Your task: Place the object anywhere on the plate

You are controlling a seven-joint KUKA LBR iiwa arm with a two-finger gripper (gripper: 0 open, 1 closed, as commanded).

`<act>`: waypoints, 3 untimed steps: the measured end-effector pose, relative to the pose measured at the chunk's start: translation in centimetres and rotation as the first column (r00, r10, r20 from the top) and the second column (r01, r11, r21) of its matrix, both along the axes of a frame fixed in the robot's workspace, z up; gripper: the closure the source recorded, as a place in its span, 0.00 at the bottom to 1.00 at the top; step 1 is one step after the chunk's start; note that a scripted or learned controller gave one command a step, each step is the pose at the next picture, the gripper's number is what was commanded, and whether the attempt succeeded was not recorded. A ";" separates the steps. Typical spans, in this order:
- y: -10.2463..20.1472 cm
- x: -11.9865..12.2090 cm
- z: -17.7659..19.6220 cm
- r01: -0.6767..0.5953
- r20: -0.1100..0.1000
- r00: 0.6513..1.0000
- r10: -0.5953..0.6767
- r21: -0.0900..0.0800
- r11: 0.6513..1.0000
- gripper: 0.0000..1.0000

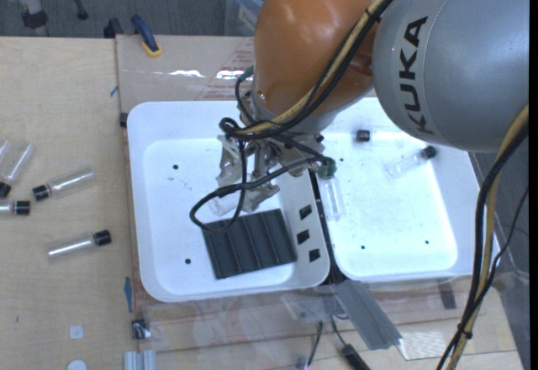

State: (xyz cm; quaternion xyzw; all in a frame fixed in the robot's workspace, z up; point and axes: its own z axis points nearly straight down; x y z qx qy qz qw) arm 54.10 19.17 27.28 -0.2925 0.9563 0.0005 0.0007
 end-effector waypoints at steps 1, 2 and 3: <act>0.9 0.7 12.3 -0.454 0.008 0.891 0.454 0.000 0.891 1.00; -1.6 3.2 8.7 -0.616 0.001 0.788 0.616 0.000 0.788 1.00; -4.5 6.8 0.7 -0.756 0.001 0.654 0.756 0.001 0.654 1.00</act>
